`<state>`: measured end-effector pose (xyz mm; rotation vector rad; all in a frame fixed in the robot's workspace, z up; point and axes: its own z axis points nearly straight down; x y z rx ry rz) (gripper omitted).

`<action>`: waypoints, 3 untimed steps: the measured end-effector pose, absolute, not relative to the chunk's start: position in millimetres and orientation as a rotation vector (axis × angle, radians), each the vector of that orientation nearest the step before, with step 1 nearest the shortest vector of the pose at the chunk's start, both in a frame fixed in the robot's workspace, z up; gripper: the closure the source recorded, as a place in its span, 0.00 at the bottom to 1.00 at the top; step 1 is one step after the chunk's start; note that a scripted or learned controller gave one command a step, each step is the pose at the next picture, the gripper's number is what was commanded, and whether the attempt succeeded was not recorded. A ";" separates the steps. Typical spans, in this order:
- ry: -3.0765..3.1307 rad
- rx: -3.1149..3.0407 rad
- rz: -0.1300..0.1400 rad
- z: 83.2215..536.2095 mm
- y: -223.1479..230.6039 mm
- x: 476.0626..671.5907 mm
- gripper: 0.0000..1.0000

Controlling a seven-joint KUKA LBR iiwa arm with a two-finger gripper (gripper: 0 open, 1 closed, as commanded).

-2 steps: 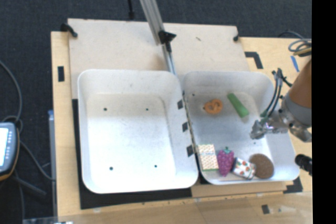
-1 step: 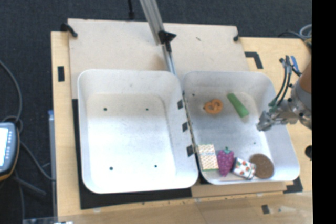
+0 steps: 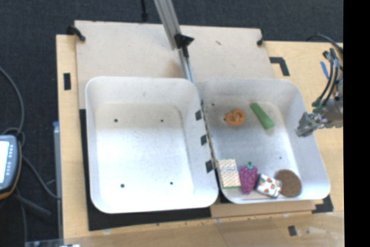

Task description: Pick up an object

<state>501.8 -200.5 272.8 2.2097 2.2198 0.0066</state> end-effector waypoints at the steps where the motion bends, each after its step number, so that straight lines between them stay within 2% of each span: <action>1: 2.229 2.210 0.004 275.2 -144.2 524.4 1.00; 3: 2.228 2.215 0.000 252.5 -49.5 554.8 1.00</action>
